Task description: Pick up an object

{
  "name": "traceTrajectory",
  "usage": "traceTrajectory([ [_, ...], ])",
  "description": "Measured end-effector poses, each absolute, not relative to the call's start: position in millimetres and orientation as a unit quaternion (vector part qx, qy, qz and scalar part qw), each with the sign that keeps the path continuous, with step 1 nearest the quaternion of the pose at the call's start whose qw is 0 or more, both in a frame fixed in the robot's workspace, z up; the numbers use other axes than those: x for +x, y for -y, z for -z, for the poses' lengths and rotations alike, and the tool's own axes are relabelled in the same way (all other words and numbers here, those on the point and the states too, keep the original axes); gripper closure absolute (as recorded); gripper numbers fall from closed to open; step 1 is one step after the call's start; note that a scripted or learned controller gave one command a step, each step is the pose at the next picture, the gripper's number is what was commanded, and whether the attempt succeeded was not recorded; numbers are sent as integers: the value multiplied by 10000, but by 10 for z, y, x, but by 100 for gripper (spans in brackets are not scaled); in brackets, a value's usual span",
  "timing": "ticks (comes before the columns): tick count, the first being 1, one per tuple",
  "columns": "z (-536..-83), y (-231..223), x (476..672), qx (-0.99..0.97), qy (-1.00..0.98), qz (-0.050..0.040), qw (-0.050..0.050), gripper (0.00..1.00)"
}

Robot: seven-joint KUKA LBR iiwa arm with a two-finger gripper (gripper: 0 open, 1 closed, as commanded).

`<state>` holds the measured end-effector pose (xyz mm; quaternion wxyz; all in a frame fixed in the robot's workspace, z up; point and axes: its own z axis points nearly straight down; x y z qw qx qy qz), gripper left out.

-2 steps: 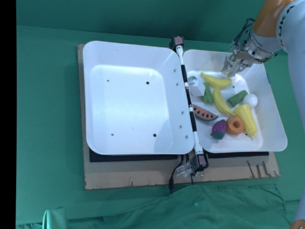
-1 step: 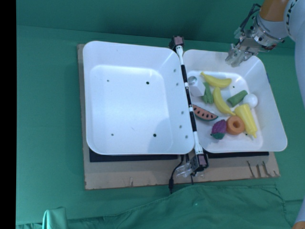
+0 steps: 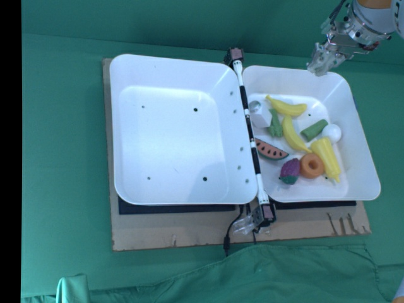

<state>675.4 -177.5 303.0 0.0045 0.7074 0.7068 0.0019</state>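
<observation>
Crowding right bin (image 3: 353, 100): bananas (image 3: 289, 108), corn (image 3: 327, 155), donut (image 3: 312, 165), watermelon slice (image 3: 270, 149); hand (image 3: 323, 62) above rim.

We see the objects clustered in the right bin (image 3: 360, 163). A yellow banana (image 3: 287, 106) lies near the far side, a second banana (image 3: 292, 135) curving below it. Between them and the divider sit a small white cup (image 3: 257, 109) and a dark green vegetable (image 3: 275, 125). A green cucumber piece (image 3: 314, 130) lies beside a white ball (image 3: 332, 132). Nearer us rest a watermelon slice (image 3: 270, 149), a purple fruit (image 3: 290, 170), an orange ring (image 3: 312, 165) and a yellow corn cob (image 3: 326, 156).
</observation>
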Motion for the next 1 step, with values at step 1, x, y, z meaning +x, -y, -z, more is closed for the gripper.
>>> traceTrajectory([
  [1,-3686,1796,6797,7076,-7066,-17,49,100],
])
